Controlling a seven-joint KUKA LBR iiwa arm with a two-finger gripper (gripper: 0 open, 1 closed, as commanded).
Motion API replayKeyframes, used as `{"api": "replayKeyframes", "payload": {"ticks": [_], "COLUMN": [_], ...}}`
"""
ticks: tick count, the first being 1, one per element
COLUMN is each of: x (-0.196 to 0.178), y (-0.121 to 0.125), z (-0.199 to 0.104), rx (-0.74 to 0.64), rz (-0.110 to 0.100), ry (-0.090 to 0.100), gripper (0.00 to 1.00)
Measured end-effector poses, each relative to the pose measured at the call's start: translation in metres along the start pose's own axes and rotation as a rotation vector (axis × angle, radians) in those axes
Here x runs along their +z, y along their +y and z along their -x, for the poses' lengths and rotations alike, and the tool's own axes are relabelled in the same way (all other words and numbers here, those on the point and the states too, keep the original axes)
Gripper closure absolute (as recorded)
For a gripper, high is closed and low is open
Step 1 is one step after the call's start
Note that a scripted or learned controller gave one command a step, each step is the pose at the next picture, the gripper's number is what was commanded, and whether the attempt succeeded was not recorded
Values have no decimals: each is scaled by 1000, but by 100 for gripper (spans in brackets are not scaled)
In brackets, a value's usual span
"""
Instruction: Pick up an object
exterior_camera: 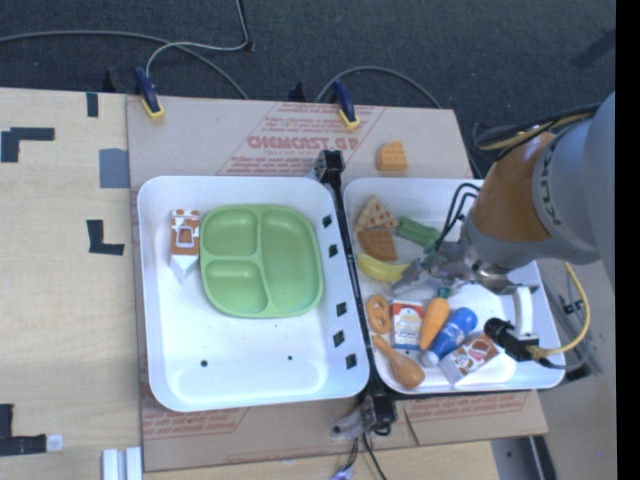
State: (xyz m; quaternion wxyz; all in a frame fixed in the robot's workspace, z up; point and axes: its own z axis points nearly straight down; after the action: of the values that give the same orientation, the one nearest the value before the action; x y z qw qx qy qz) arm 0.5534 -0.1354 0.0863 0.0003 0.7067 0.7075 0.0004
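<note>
1. The bench (60, 268) carried two shallow white bins side by side on a sheet of cardboard (300, 138).
2. The left bin (160, 358) held a green divided plate (262, 260) in its far half, with a small red-and-white carton (184, 240) touching the plate's left edge, near the bin's far left corner.
3. The right bin (545, 373) held a cluster of toy foods: a waffle-patterned wedge (376, 214) and a brown slice (378, 242) near the far left corner, a green piece (417, 232) beside them, and a banana (380, 268) just below.
4. Toward the near edge lay a pretzel (378, 313), a small white packet (406, 326), a carrot (434, 320), a blue bottle (452, 332), a brown wooden piece (398, 363) and a red-labelled carton (470, 356).
5. The arm (530, 203) reached in from the right, and the gripper (428, 270) sat low over the middle of the right bin, between the banana and the carrot.
6. The fingers were slightly apart, with nothing visible between them.
7. An orange block (392, 156) rested on the cardboard beyond the right bin's far edge.
</note>
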Motion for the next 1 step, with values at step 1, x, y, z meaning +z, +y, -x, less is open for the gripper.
{"api": "replayKeyframes", "payload": {"ticks": [1], "x": [0], "y": [-45], "z": [-13], "rx": [0], "rz": [5], "ry": [-2], "gripper": [0]}}
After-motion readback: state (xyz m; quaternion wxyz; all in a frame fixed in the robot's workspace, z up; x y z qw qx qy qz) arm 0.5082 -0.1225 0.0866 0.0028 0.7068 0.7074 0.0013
